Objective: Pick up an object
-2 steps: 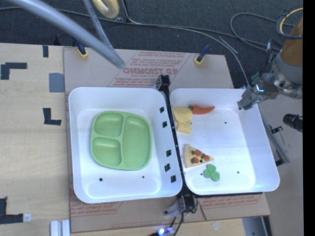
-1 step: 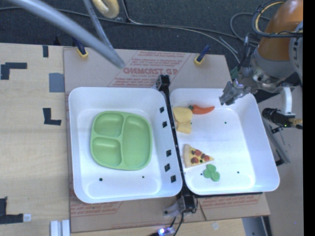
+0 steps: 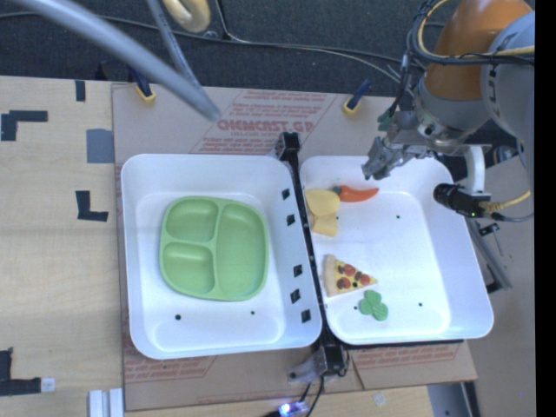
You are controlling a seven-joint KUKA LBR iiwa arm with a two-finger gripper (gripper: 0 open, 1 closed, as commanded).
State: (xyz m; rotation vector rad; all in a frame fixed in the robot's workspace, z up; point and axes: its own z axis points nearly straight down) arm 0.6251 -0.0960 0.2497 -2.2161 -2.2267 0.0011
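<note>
In the right bin lie an orange carrot, a yellow cheese-like piece, a pizza slice and a small green broccoli piece. My gripper hangs over the bin's back edge, just right of and above the carrot's tip. Nothing shows between its fingers. The carrot and yellow piece sit by the bin's back left corner; the pizza and green piece lie toward the front left.
The left bin holds a green divided plate. A black divider runs between the bins. Cables and a black fitting hang at the right bin's far right side. A grey pole crosses the upper left.
</note>
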